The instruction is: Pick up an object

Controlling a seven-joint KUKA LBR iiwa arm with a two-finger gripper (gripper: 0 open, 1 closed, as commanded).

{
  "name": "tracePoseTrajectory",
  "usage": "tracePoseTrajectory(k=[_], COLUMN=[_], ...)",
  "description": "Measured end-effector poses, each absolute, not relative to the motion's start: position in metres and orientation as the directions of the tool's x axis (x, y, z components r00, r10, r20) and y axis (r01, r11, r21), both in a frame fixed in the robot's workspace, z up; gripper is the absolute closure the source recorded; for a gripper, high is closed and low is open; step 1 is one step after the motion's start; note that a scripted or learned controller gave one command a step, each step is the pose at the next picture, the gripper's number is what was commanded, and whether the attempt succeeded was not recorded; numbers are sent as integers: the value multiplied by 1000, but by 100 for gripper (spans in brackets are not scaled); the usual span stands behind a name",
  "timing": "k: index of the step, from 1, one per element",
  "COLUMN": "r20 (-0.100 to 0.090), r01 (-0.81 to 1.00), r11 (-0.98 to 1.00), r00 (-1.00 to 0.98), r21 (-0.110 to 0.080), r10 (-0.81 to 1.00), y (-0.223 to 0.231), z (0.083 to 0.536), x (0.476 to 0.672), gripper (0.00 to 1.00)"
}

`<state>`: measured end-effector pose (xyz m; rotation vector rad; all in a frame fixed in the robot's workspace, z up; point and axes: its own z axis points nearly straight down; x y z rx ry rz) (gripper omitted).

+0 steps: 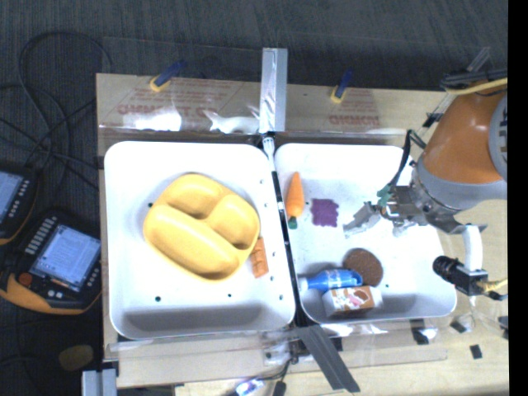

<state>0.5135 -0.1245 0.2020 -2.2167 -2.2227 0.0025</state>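
Nearest the camera, a small carton [352,300] and blue bottle [330,280] lie in the right bin [396,159], untouched. Above them the gripper [371,214] hangs released, grasping nothing; the pick seems not yet begun.

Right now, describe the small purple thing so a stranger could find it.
Look in the right-hand white bin, upper middle of its floor. The flat purple square piece lies there, just right of the orange carrot by the divider. Nothing else in either bin is purple.

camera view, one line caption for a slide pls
KUKA arm's gripper hovers over the right bin near a purple block, brown disc and carrot.
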Motion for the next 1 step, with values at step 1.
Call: tracePoseTrajectory(k=[1], r20=[-3], r01=[999], r11=[49], r00=[-49], r21=[10], r10=[999], y=[-147], z=[89], x=[511], gripper=[0])
